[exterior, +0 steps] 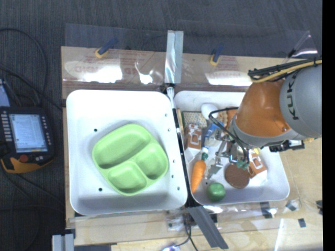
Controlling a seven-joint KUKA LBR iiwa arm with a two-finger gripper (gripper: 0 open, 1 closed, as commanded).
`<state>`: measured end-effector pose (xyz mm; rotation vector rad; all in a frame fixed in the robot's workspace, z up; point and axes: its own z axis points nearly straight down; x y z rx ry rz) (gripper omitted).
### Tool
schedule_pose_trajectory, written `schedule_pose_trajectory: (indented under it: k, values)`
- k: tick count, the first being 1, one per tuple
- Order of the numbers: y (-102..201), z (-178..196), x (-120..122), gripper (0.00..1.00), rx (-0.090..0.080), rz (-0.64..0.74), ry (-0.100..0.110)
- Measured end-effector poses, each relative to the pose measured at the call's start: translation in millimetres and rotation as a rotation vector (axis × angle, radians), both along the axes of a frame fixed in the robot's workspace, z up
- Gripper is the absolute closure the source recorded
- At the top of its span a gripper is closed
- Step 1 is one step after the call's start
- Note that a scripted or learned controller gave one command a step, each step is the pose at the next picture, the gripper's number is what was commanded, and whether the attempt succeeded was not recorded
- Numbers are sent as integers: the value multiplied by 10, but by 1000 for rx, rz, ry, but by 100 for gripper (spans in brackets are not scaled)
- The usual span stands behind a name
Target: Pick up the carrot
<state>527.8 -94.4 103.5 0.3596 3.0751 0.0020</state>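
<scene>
The orange carrot [197,175] lies in the right bin [277,190] against its left wall, with its tip pointing toward the front edge. My gripper [229,160] hangs over the middle of that bin, just right of the carrot's upper end and apart from it. It stands open with nothing between its fingers. The orange-banded wrist [261,116] covers the bin's back right part.
A green round fruit [215,191] sits just in front of the carrot, and a brown disc [237,175] lies under the gripper. Small printed boxes [194,135] lie behind the carrot. The left bin [84,192] holds a green divided plate [131,158].
</scene>
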Motion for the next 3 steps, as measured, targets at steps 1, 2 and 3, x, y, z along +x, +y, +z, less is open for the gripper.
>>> schedule_pose_trajectory:
  k: [1,2,3]
  values:
    - [30,-4,127,0,4,-48,0]
    - [27,-4,151,0,8,-129,0]
    - [-65,0,-182,0,-14,59,-25]
